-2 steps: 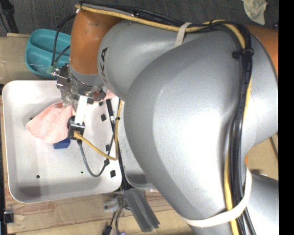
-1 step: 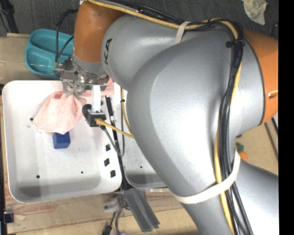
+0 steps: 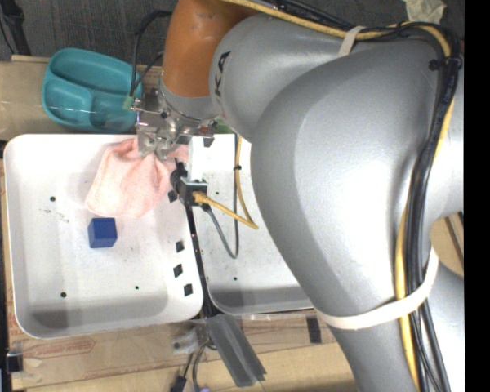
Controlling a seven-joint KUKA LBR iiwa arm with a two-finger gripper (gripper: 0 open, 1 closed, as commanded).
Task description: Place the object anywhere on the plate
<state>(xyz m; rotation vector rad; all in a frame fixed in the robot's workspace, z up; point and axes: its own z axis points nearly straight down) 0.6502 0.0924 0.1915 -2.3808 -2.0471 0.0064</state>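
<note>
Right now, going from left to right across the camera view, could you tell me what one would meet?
Teal scoop → blue block → pink cloth → claw → right bin → grey arm.

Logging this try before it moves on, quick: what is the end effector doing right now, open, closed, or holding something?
End effector: down on the pink cloth in the left bin; open, closed or gripping cannot be told.
</note>
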